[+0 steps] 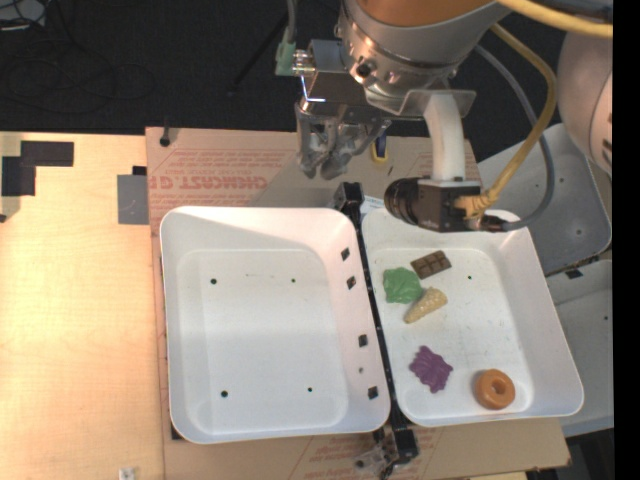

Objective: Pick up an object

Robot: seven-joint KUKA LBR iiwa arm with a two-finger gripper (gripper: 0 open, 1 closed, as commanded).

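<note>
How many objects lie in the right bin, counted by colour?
Brown: 2, the chocolate bar and the doughnut
Green: 1, the green piece
Cream: 1, the cream piece
Purple: 1, the purple piece
Total: 5

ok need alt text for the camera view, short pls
Overhead view of two white bins: the right bin holds a brown chocolate piece, green lump, cream piece, purple piece and orange ring. The gripper hangs above the bins' far edge, near the left bin.
</note>
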